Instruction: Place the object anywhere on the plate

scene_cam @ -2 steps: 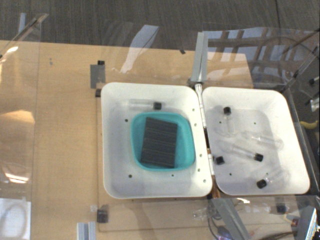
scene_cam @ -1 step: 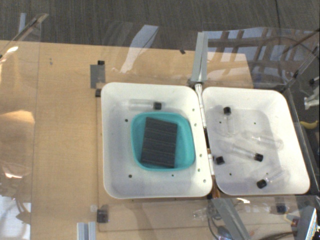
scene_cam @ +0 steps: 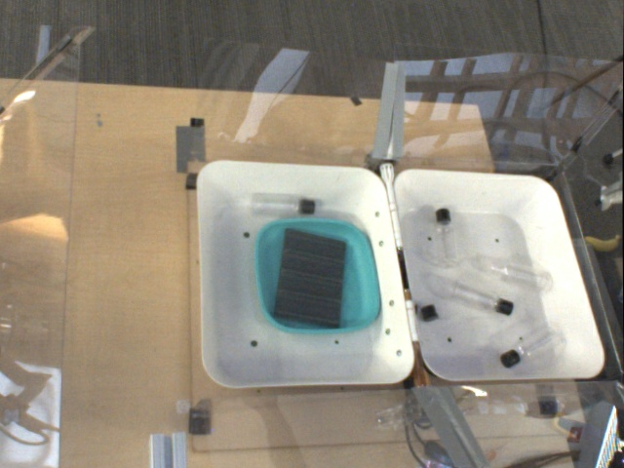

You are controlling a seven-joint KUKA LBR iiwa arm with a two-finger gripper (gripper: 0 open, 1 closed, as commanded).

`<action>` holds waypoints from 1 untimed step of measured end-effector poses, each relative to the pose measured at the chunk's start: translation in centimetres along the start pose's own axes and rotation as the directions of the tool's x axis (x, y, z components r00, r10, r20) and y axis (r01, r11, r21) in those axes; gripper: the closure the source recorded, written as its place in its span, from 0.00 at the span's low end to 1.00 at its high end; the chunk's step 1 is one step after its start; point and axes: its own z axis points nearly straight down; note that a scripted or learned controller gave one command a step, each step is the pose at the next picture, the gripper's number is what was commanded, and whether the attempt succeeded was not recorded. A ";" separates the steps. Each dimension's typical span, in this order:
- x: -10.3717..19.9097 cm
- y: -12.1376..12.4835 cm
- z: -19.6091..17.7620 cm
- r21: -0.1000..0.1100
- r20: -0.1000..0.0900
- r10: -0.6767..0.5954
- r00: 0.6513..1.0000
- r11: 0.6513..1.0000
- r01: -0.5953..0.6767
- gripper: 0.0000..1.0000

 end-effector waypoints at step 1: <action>0.0 0.0 0.0 0.000 -0.001 0.136 0.991 0.991 -0.136 0.00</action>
